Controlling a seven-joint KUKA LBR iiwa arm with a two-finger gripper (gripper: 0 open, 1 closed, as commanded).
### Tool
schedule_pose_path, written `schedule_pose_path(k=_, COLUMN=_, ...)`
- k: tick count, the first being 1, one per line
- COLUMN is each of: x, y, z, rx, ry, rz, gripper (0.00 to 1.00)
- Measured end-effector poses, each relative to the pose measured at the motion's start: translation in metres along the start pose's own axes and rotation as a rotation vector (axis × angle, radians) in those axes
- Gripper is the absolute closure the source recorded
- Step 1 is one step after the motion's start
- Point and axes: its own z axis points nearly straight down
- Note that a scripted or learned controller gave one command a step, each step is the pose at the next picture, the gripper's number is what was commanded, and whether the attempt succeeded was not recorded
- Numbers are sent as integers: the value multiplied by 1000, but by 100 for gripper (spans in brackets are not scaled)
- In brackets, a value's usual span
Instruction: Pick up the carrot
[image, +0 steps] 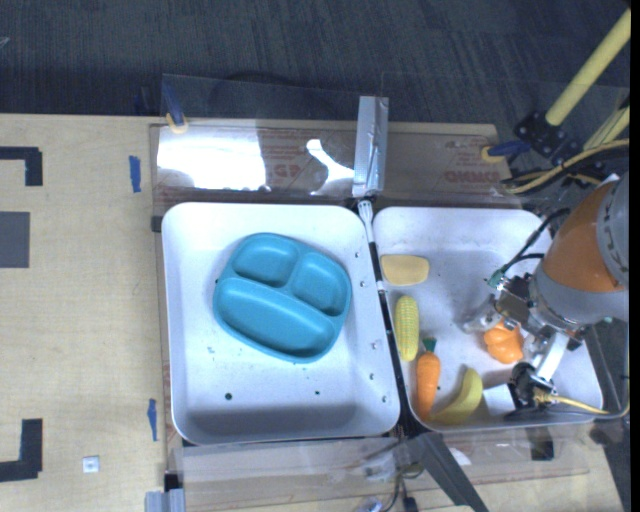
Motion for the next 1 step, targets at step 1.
schedule_pose_path(k=1, x=39, y=-31, z=-112, rx=6, ry=-4, rz=294, gripper=100)
